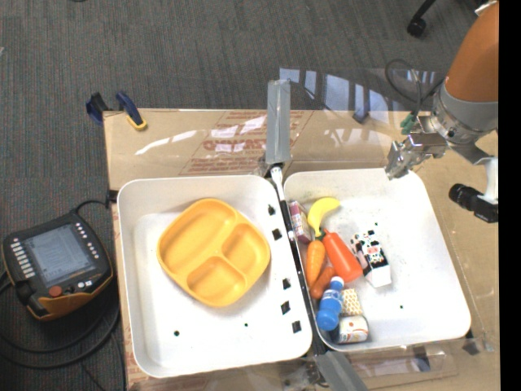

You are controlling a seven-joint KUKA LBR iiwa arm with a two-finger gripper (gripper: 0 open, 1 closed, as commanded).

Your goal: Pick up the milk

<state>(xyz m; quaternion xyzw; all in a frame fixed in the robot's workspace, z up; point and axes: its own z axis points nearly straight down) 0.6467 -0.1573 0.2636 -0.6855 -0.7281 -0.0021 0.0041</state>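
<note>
Here one milk carton (371, 258), two carrots (316, 261), one banana (323, 211); gripper (399, 163) grip state unclear.

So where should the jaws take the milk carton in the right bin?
Across the narrow sides of the milk carton, coming straight down. It lies flat and tilted, its right side open. The orange bottle crowds its left, so one jaw must slip between them.

The arm (476, 63) has a broad orange band, grey wrist and small metallic claw (400, 163).
</note>
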